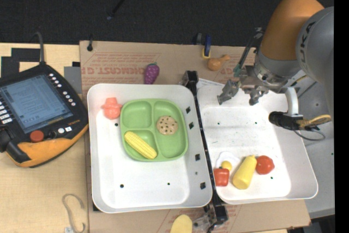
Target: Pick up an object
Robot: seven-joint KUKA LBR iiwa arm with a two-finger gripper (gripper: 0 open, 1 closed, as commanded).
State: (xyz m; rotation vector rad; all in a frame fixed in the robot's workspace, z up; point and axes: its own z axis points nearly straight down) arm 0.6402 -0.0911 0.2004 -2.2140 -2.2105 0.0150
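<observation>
Above right bin's far edge, gripper hovers (fingers spread).

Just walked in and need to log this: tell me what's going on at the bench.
The grey arm's gripper hangs over the far end of the right bin, jaws apart with nothing between them. A yellow bottle, a tomato and a small red piece lie at that bin's near end. The left bin holds a green tray with corn and a cookie.

- green divided plate in the white left bin
- yellow corn; tan speckled cookie
- pink toy
- yellow bottle and red tomato in the white right bin
</observation>
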